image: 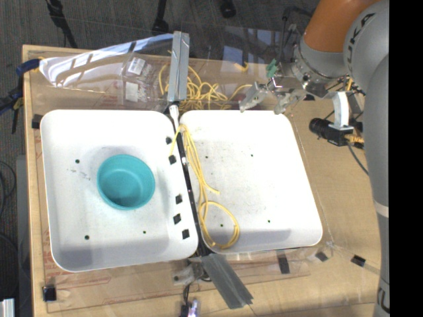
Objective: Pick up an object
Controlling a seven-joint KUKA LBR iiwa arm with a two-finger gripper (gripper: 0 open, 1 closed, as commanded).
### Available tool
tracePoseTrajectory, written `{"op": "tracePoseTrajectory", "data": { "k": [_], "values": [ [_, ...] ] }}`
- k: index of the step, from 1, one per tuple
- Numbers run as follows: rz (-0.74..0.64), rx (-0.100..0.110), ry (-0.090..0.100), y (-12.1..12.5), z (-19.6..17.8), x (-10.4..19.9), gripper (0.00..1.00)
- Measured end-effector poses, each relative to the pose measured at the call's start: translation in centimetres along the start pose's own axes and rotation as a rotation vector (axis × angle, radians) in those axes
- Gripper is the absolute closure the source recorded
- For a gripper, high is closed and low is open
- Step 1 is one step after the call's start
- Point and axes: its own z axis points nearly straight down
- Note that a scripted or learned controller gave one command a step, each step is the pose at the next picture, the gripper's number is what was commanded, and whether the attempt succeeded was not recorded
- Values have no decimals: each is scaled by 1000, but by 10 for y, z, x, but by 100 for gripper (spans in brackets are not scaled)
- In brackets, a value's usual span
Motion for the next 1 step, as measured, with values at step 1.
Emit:
{"op": "tracePoseTrajectory", "data": {
  "k": [1],
  "values": [
    [-9,2,1,-54,125,20,0]
  ]
}}
